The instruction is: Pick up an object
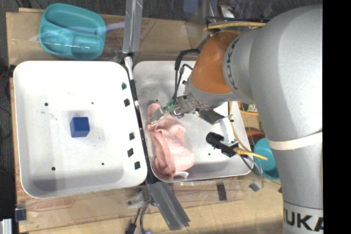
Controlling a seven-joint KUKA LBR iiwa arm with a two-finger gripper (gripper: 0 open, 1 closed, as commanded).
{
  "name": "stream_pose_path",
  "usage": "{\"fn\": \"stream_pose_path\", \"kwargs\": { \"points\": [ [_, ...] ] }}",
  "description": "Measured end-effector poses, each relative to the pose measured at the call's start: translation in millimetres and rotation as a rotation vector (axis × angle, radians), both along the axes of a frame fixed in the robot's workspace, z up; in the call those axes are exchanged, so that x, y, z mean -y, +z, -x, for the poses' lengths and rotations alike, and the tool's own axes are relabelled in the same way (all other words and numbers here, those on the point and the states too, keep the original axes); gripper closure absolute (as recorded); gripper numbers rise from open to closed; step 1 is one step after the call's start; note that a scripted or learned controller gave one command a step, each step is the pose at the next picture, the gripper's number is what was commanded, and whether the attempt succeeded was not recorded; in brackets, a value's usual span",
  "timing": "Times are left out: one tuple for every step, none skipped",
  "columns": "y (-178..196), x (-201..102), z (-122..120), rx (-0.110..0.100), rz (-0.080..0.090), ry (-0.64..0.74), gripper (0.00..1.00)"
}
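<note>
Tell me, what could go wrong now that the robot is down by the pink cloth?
1. The gripper is at the top end of the pink cloth. The cloth is soft and bunched up, so it might catch just a fold, and the cloth could slip out.
2. The cloth lies close against the left wall of the right bin. The gripper is near that wall too, so it might bump it.

Wooden desk [164,30], tan top. Two shallow white bins sit on it side by side: left bin [71,90], right bin [156,76], rims touching. Grey metal bar [131,24] runs along the seam at the far end. Teal plastic container [71,31] just behind the left bin. Second teal item [266,159] beside the right bin, partly hidden.
</note>
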State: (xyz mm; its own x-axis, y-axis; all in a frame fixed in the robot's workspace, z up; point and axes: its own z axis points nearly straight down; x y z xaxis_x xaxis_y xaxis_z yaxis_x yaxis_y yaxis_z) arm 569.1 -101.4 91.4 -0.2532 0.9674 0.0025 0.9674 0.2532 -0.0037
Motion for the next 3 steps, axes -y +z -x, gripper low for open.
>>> {"fn": "stream_pose_path", "kwargs": {
  "points": [
    [10.4,0.1,-0.7,0.000,0.000,0.003,1.00],
    [10.4,0.0,-0.7,0.000,0.000,0.004,0.00],
    [0.8,-1.2,6.1,0.002,0.001,-0.017,0.00]
  ]
}}
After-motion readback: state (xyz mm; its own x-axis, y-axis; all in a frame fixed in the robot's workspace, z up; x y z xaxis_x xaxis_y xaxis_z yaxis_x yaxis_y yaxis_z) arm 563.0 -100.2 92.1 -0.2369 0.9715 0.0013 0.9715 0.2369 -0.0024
